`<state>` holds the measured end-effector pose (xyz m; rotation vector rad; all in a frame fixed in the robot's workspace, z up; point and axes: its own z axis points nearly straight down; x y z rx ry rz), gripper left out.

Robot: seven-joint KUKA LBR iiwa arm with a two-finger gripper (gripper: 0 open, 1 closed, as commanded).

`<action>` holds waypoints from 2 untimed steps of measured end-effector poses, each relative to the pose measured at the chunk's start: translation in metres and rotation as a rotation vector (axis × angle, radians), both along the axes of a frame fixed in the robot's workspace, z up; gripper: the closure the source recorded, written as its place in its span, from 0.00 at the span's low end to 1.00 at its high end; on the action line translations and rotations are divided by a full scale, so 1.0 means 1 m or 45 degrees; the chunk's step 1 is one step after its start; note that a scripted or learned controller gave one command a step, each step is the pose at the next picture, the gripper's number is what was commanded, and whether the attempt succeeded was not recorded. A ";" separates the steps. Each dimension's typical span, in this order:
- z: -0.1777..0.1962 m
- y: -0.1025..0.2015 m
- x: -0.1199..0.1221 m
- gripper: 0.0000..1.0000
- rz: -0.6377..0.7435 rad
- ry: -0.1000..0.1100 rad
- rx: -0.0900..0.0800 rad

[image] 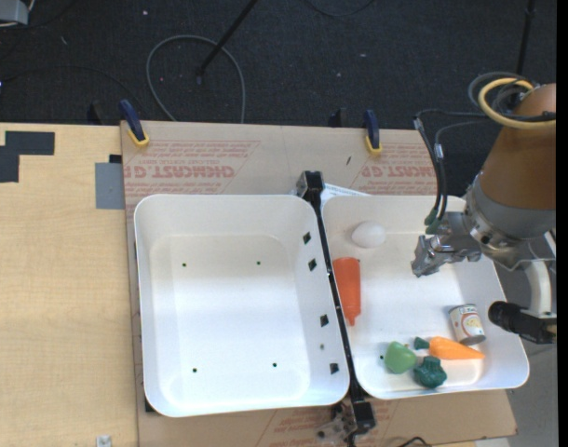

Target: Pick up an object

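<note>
Gripper (431,257) hovers over right bin (396,298) — finger opening can't be told, nothing seen held. Nearest target — white egg (368,235), just left of it. Centre over egg, descend straight, close gently.

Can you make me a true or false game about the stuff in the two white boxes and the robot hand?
1. The orange block lies in the right bin, against the wall shared with the left bin. True.
2. The white egg sits in the left bin. False: it is in the right bin, near its far side.
3. The small can lies close to the carrot. True.
4. The gripper hangs over the left bin. False: it is over the right bin, with nothing seen between its fingers.
5. The green pieces lie near the right bin's front edge. True.
</note>
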<state>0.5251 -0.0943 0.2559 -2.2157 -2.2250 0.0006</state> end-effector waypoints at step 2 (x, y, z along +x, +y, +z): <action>-0.001 0.099 0.041 1.00 -0.001 -0.001 0.000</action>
